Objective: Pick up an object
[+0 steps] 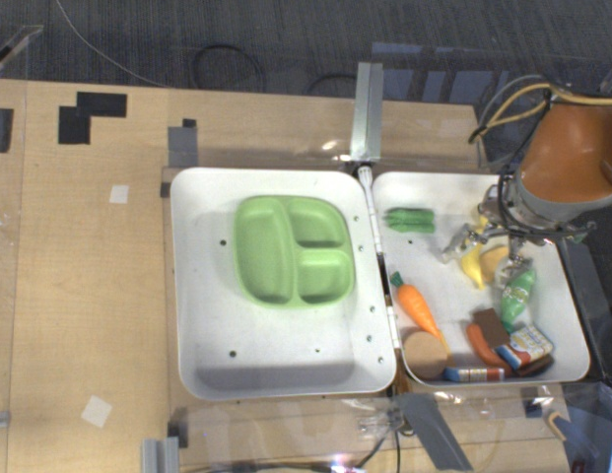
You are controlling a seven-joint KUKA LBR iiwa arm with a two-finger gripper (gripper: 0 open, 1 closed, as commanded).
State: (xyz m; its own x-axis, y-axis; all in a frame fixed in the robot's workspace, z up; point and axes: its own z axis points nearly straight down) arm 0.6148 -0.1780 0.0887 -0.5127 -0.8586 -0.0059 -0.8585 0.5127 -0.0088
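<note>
1. You see two bins side by side: the left bin [202,264] holds a divided plate [292,250].
2. In the right bin [434,264], a carrot [418,306] lies left of a bottle [516,294].
3. The gripper [493,239] hangs over a banana [479,264].

left bin [192,294]: green divided plate [291,250] | bench [79,294]: black tape marks [89,114] | floor: dark carpet [237,18]

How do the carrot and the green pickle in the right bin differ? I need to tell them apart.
The carrot is orange and tapered, with a green tip; the pickle is plain green with blunt ends. The carrot lies diagonally near the bin's middle; the pickle lies nearly level near the far edge. Both lie flat in the right bin, untouched.
</note>
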